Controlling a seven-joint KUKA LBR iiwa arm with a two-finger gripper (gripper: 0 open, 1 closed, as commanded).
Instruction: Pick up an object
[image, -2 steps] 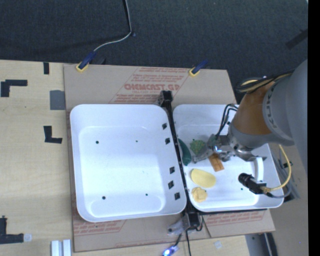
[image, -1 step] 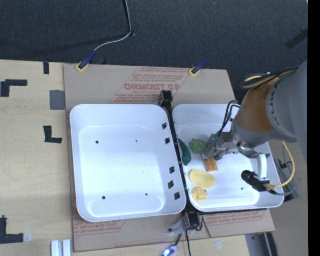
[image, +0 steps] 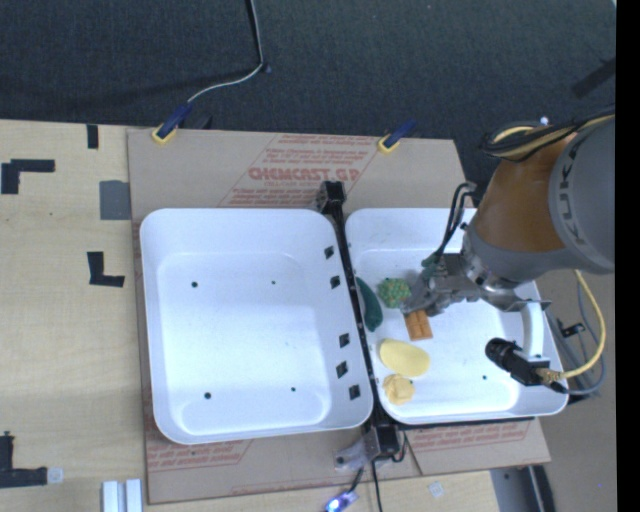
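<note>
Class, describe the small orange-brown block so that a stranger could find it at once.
Look in the right bin, where the arm reaches in. Near its middle, just below the claw, lies the orange-brown block. It alone is boxy; the neighbours are a green clump and a rounded pale yellow piece.

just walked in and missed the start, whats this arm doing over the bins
The grey and orange arm reaches in from the right over the right-hand bin, its gripper low among the small items near the divider. Next to it lie a green leafy piece, a dark green item and an orange-brown block; two yellow pieces lie nearer the front. Nothing is visibly lifted yet. The left bin sits alongside.
</note>
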